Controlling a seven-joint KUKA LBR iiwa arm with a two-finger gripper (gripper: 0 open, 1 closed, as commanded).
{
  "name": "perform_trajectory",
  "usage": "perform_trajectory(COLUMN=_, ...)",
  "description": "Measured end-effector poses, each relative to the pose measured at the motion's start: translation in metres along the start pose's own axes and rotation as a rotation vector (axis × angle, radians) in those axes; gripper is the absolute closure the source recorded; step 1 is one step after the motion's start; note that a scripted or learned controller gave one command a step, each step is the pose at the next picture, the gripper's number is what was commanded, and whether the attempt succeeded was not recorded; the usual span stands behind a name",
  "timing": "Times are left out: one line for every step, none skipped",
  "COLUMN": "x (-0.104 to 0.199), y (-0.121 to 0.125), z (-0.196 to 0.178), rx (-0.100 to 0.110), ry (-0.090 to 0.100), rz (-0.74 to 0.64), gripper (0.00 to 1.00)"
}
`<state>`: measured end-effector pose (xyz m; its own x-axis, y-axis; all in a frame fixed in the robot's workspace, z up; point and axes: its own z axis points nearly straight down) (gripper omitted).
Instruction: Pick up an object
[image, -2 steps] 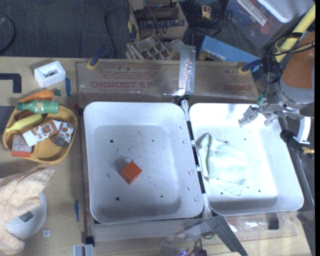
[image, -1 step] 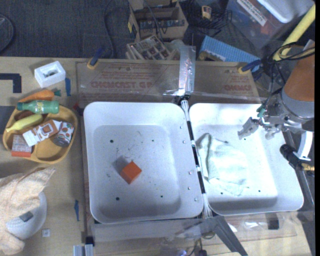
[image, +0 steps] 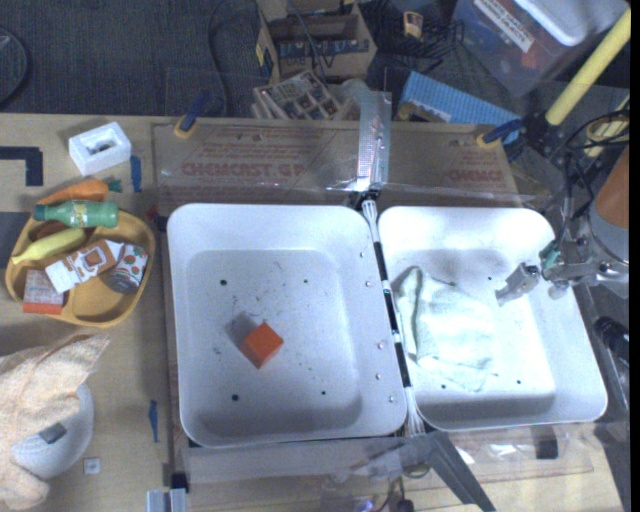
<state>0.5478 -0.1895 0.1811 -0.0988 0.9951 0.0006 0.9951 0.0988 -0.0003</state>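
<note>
An orange block (image: 263, 344) lies in the left bin (image: 200, 250), a little left of its middle, with a small grey shadow or chip against its upper left side. A crumpled white and pale green cloth (image: 447, 326) lies in the right bin (image: 570, 380), spread from its left wall toward the middle. My gripper (image: 519, 281) reaches in from the right and hangs over the right bin's right half, just past the cloth's upper right edge. I see nothing held in it. The grey arm (image: 600, 262) runs off the right edge.
On the bench to the left sits a yellow bowl (image: 100, 305) of toy food, with a small white box (image: 100, 148) behind it and a peach cloth (image: 45, 385) in front. Clear panels (image: 260, 165) stand behind both bins. Cables and clutter lie beyond the bench.
</note>
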Motion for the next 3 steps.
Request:
perform_trajectory(x=0.065, y=0.074, z=0.086, rx=-0.006, ry=-0.002, rz=0.053, gripper=0.0)
perform_trajectory(x=-0.005, y=0.063, z=0.015, rx=-0.003, ry=-0.003, rz=0.149, gripper=0.0)
perform_trajectory(x=0.016, y=0.081, z=0.082, rx=0.001, ry=-0.001, rz=0.191, gripper=0.0)
